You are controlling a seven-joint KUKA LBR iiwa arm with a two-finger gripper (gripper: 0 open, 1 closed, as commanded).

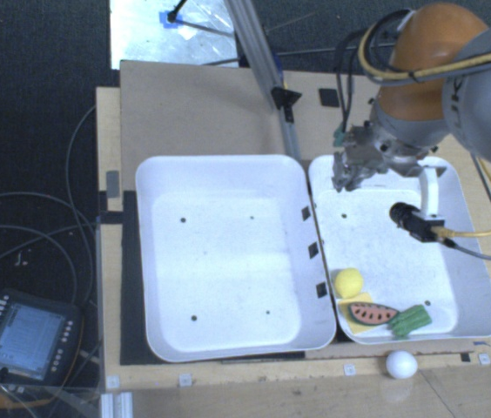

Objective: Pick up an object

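Candidates for the pick sit bunched in the lower corner of the right bin [476,316], lower right of frame: a yellow ball [348,282], a watermelon slice [373,313] just below it, a green piece [410,320] touching the slice's right end. A white ball [401,364] lies outside the bin on the desk [254,377], near the bottom edge.

Risks, as I judge them: the three toys crowd the bin wall and each other, so a descent there could clip the rim, pinch two at once, or nudge the yellow ball so it rolls off. The slice lies flat and may slip.

The left bin [154,233] fills the centre of frame.

My pincer [348,178] hangs over the upper end of the right bin, well apart from the toys, nothing between its tips; released or clenched I cannot tell. Arm enters from upper right, wrist bent downward.
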